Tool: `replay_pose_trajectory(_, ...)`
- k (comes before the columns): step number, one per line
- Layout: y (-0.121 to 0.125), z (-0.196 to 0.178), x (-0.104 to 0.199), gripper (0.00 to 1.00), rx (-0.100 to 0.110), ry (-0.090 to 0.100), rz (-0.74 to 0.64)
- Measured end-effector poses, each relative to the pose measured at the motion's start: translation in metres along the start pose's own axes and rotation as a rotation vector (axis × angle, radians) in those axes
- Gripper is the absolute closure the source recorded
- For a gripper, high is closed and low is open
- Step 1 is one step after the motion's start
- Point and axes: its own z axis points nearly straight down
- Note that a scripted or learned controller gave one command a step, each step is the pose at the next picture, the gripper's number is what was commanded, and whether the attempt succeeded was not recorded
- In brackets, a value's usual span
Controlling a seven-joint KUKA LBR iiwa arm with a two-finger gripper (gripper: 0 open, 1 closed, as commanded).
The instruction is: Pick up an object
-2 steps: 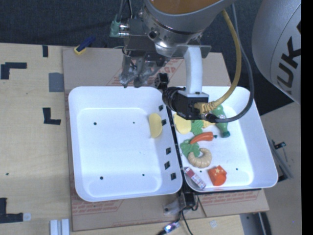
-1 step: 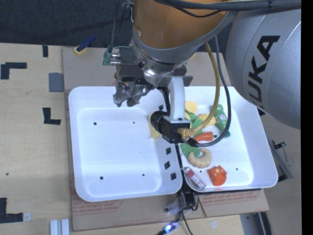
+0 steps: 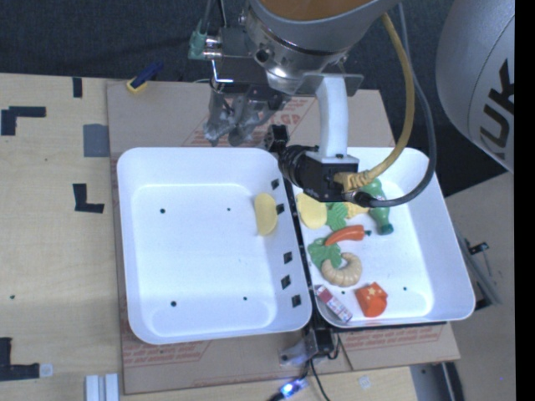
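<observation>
My gripper (image 3: 236, 126) hangs below the grey wrist, over the cardboard just behind the back rim of the left bin (image 3: 146, 170). I see nothing in it. A pale yellow oval piece (image 3: 266, 214) lies in the left bin against its right wall. In the right bin (image 3: 435, 266) lie a yellow piece (image 3: 310, 214), a green leafy toy (image 3: 338, 216), a red chili (image 3: 345, 235), a beige ring (image 3: 343, 268), a red block (image 3: 372, 299) and a small red and white packet (image 3: 333, 305).
A black fitting with a yellow cable (image 3: 316, 175) sits over the divider between the bins at the back. A green object (image 3: 381, 218) lies behind the chili. A blue and yellow item (image 3: 144, 77) rests on the bench at the back left.
</observation>
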Motion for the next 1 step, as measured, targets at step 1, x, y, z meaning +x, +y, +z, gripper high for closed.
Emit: replay_pose_trajectory(1, -0.0006, 0.0586, -0.0006, 1.00, 0.012, -0.006, 0.002)
